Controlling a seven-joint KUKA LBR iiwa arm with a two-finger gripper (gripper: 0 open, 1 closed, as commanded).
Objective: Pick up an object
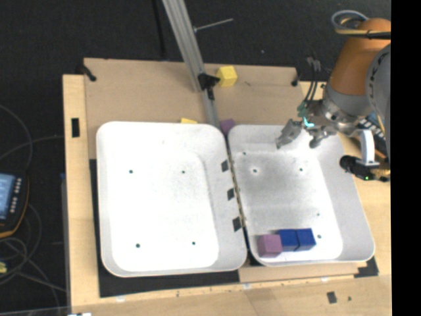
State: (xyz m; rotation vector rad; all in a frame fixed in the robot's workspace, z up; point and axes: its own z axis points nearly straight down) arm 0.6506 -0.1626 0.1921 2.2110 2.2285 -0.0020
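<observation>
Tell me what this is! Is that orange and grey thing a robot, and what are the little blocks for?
Yes, it is a robot arm. The picture is taken by a camera above the bench, looking down at a slant. The arm reaches in from the right. At its tip is a claw with two fingers, spread open and holding nothing. It hangs over the top edge of the right bin. Beside that is the left bin. In the right bin's near corner lie a purple block and two blue blocks. The robot's job is to pick one thing up.
</observation>
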